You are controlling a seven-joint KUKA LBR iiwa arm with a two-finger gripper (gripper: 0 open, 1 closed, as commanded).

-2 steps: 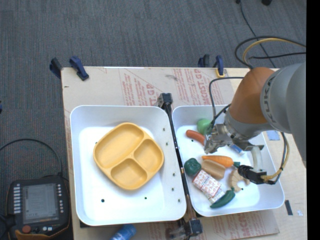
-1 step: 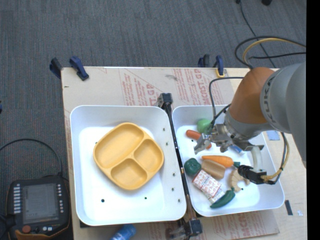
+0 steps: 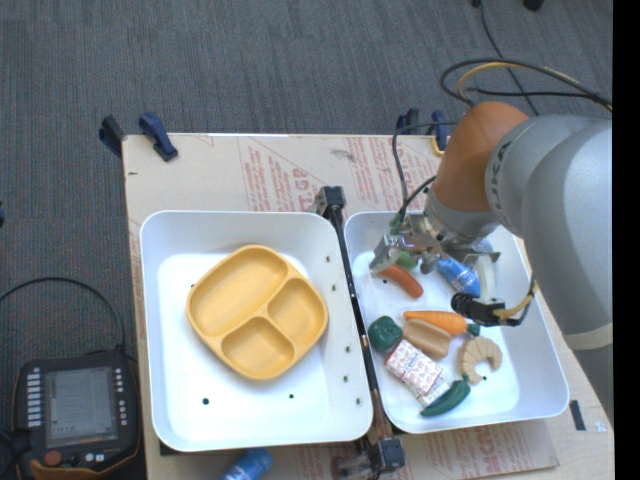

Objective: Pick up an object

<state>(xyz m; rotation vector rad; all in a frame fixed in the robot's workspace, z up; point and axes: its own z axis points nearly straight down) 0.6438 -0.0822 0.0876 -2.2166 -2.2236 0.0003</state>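
Camera view had me reaching in from the right over the right bin (image 3: 545, 393), my gripper (image 3: 398, 256) low at its upper left corner, just above a sausage (image 3: 404, 281). Whether my fingers were spread or pressed together, I could not tell; the wrist hid them. Nothing showed between them. Below the sausage lay a carrot (image 3: 436, 321), a dark green round piece (image 3: 384, 333), a slice of bread (image 3: 429, 339), a croissant (image 3: 479, 356), a red-patterned packet (image 3: 412, 369) and a green pepper (image 3: 446, 398). A blue bottle (image 3: 459, 275) lay beside my wrist. The left bin (image 3: 160, 388) held a yellow divided plate (image 3: 258, 311).
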